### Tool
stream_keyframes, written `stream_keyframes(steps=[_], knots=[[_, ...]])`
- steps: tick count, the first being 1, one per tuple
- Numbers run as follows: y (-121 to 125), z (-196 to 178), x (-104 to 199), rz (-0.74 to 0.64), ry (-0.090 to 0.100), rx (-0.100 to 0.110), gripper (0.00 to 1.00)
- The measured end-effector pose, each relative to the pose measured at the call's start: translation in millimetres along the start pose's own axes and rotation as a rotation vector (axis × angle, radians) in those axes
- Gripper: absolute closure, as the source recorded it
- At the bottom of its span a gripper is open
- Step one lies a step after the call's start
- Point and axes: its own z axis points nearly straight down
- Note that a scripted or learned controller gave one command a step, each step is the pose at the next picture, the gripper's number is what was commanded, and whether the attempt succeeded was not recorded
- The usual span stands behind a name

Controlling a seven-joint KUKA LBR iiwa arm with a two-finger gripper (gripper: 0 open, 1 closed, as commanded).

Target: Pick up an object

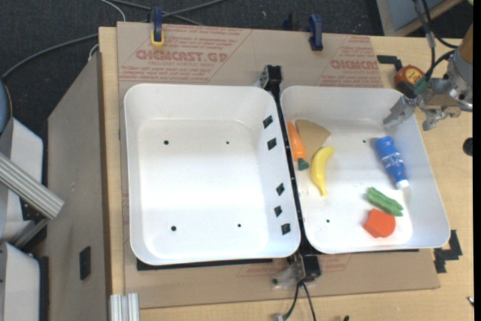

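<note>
Pickup not yet done: pincer (412,110) at right bin's (432,237) two o'clock rim, finger state indeterminable; blue bottle (391,159) lies unlifted.

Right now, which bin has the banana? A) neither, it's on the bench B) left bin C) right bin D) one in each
C: the banana lies in the right bin, beside the carrot near the divider between the bins, with the blue bottle, the green piece and the red piece in the same bin.
</note>
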Motion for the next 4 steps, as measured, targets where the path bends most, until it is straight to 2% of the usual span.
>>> stream_keyframes(steps=[1,2,3,4], knots=[[21,74,70,-0.006,0.004,0.006,0.00],[36,119,111,-0.003,-0.002,0.000,0.00],[50,115,120,0.000,-0.005,-0.011,0.00],[52,102,122,-0.001,-0.002,-0.019,1.00]])
